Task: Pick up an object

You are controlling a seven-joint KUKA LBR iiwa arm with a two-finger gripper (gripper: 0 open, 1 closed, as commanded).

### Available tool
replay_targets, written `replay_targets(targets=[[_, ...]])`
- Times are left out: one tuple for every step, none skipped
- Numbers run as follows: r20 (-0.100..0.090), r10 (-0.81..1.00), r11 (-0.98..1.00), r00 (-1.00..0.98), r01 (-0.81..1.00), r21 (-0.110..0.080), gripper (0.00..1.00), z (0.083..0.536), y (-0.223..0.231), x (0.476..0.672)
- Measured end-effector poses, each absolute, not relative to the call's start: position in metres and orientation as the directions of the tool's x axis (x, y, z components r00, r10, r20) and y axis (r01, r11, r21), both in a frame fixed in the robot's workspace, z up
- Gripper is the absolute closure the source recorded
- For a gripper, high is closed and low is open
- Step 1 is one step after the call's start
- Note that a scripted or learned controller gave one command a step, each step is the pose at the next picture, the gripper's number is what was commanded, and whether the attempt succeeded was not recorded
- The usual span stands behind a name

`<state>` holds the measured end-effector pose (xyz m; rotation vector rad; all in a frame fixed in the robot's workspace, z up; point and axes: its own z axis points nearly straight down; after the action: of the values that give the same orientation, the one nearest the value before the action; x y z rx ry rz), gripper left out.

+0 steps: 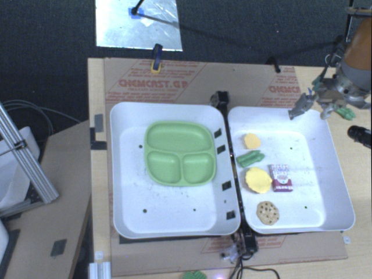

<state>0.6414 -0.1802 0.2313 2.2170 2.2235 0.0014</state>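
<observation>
My gripper (308, 113) hangs above the far edge of the right bin (336, 173), open, with nothing between its fingers. Down in that bin's left half lie a small yellow piece (251, 140), a green pea pod (250, 157), a larger yellow piece (258, 180), a red and white packet (281, 177) and a round cookie (267, 212). All of them lie well below and to the left of the gripper, apart from it.
The left bin (125, 118) holds a green divided plate (179, 154). A black hinge strip (228, 156) runs between the two bins. A metal sheet (138, 15) lies on the dark floor behind the bench. A grey frame (23, 161) stands at the left.
</observation>
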Motion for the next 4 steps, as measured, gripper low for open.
replay_targets(targets=[[0.002,1.000,0.007,-0.007,1.000,-0.004,0.00,0.161,-0.147,0.629],[0.003,1.000,0.008,-0.008,1.000,-0.004,0.00,0.080,-0.107,0.619],[0.000,1.000,0.001,-0.001,1.000,-0.002,0.00,0.084,-0.106,0.593],[-0.001,1.000,0.000,0.000,1.000,0.003,0.00,0.085,-0.122,0.599]])
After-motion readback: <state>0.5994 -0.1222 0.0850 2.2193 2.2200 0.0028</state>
